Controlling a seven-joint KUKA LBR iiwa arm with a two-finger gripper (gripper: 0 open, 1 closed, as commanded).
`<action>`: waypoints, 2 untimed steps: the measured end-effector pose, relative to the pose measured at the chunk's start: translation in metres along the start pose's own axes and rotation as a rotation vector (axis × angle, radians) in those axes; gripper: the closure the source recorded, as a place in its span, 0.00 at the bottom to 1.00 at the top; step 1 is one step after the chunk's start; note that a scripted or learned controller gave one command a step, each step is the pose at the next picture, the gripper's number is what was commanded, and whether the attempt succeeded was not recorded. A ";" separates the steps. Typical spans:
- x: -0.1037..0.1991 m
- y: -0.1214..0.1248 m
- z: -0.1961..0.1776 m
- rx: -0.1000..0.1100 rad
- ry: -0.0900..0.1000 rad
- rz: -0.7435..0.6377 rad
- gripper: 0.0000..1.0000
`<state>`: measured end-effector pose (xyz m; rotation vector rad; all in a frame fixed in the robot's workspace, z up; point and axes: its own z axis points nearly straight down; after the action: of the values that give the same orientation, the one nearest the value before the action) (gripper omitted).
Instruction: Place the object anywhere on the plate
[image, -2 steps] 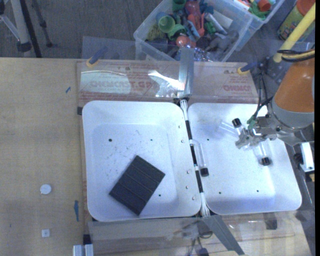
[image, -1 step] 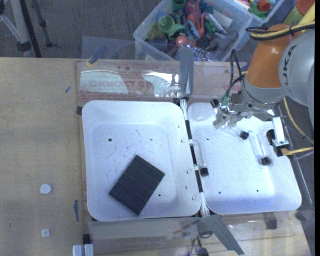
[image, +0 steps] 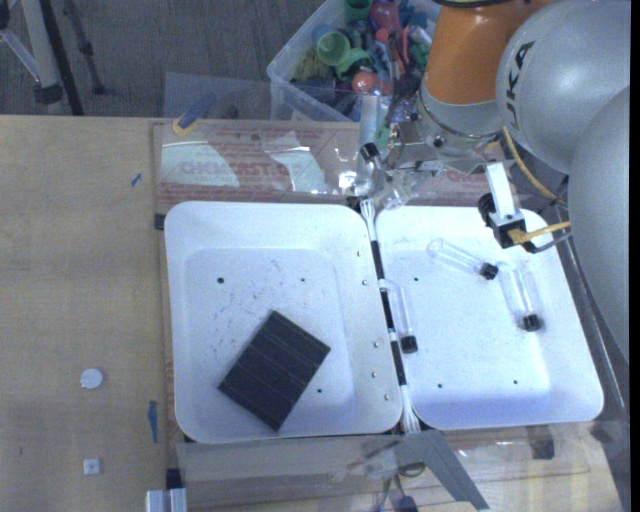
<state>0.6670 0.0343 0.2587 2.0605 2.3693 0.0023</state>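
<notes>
Reaching in from the right, the grey KUKA arm (image: 560, 80) with its orange band (image: 470, 45) holds its gripper (image: 385, 165) above the back edge of the bench where the two white bins meet; whether its jaws are spread or closed cannot be told. A dark, ribbed rectangular plate (image: 275, 368) lies tilted in the left bin (image: 200, 240). Three clear tubes with black caps lie in the right bin (image: 480, 390): one (image: 460, 258) near the back, one (image: 520, 298) to its right, one (image: 398, 318) along the left wall.
</notes>
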 end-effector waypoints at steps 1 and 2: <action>0.085 0.012 -0.038 -0.001 0.000 -0.055 1.00; 0.144 0.019 0.005 0.005 0.000 0.062 1.00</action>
<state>0.6660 0.1792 0.2533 2.1346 2.3072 -0.0043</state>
